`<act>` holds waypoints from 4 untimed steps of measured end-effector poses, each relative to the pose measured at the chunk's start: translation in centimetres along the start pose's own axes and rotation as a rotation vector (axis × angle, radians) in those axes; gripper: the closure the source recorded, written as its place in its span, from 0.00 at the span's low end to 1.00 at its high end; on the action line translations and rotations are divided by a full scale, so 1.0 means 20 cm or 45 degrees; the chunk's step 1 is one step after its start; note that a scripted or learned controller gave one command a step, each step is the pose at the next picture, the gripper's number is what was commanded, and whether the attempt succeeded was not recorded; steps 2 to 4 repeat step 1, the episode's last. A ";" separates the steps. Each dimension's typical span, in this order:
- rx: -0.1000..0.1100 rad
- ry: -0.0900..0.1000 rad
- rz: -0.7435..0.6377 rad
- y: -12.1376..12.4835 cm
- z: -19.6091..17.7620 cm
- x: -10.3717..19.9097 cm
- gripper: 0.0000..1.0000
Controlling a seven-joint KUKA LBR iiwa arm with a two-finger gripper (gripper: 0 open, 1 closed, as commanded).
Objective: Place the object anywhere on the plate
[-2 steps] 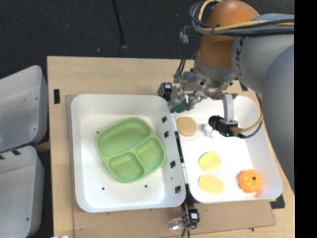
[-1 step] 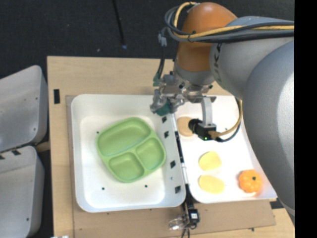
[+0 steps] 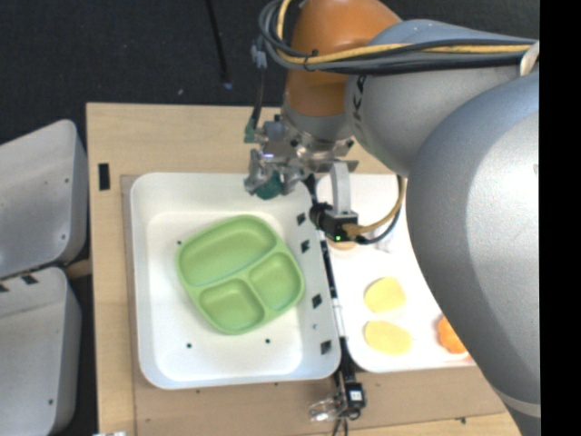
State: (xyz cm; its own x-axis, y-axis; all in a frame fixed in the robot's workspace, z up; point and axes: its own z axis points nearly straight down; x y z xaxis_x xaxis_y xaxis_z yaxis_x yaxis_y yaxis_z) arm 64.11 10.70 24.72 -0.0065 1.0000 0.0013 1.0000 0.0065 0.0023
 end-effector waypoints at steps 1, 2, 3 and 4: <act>0.003 -0.003 0.005 0.00 0.00 -0.02 0.00; 0.003 -0.003 0.005 0.00 0.00 -0.02 0.00; 0.003 -0.003 0.005 0.00 0.00 -0.02 0.00; 0.003 -0.003 0.005 0.00 0.00 -0.02 0.00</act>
